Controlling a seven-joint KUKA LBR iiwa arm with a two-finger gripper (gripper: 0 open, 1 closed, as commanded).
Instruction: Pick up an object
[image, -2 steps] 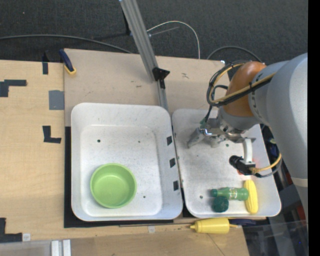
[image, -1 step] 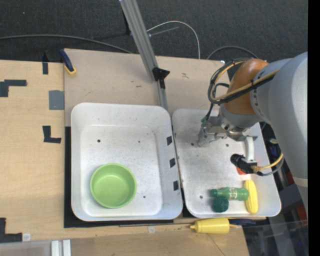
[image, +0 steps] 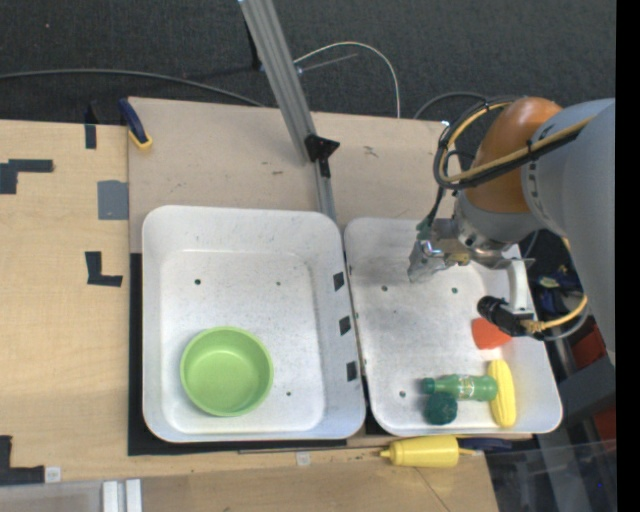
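Green bottle (image: 458, 387) lay flat at five o'clock in right bin (image: 400, 330), yellow banana (image: 502, 391) touching, gripper (image: 424, 262) at twelve, grasp unclear.

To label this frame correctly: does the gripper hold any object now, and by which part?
Nothing is held. The gripper is over a bare part of the right bin, apart from the objects near its front edge.

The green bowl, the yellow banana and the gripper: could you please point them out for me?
green bowl (image: 227, 371), camera view, on its inner floor.
yellow banana (image: 502, 392), camera view, on the middle of its body.
gripper (image: 422, 262), camera view, at its fingertips.
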